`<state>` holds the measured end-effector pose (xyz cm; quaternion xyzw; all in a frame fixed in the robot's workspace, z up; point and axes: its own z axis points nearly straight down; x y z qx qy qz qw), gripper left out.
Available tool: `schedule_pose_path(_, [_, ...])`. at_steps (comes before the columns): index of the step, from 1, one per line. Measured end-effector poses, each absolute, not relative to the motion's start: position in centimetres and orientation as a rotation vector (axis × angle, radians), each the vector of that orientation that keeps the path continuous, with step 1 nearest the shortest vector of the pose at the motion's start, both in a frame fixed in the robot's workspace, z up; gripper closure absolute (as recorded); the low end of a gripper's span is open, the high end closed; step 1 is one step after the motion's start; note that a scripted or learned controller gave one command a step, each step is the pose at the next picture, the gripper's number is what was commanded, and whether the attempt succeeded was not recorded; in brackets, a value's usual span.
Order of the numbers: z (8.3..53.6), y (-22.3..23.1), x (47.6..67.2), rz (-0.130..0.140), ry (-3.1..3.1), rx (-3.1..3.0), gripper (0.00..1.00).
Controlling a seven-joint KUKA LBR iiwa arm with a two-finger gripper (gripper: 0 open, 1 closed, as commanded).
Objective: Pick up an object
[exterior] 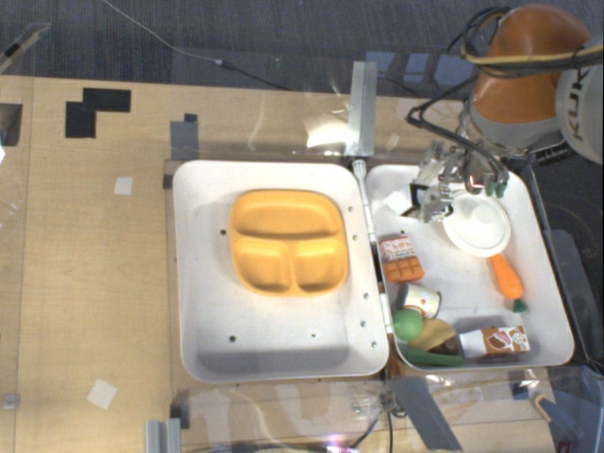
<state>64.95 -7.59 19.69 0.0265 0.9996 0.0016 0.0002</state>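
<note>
While the grey arm with its orange band (528, 64) reaches in from the right, its gripper (444, 189) hangs over the far end of the right bin (559, 343), just beside a small white bowl (477, 225); nothing shows between its parts, and whether it is apart or together cannot be told from this slanted overhead view. Dark cables (453, 111) loop around the wrist above it. Candidates for picking lie scattered through that right bin: the white bowl near the far end, an orange carrot (507, 276) lying toward the right wall, and a small red-and-brown snack packet (400, 259) close to the wall shared with the neighbouring bin. Nearer the camera sit a small tipped cup (421, 300), a green round fruit (408, 325) touching a tan item (436, 332), a green strip (432, 356) along the near wall, and a brown-and-white carton (494, 342) lying on its side. In the left bin (203, 347), a yellow divided tray (288, 241) rests alone near the middle, its three compartments facing up. Both bins sit side by side on the pale wooden surface (85, 281), which carries black markers (94, 109) toward its far left corner.
</note>
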Motion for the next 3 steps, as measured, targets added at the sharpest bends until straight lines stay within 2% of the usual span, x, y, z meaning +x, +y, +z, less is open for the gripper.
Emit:
schedule_pose_path(1, [26.9,-11.3,66.1,-0.004,3.124,-0.127,1.00])
schedule_pose_path(2, [17.8,-16.6,67.0,-0.002,3.076,-0.611,1.00])
schedule_pose_path(3, [24.5,-11.2,66.1,-0.004,3.087,-0.481,1.00])
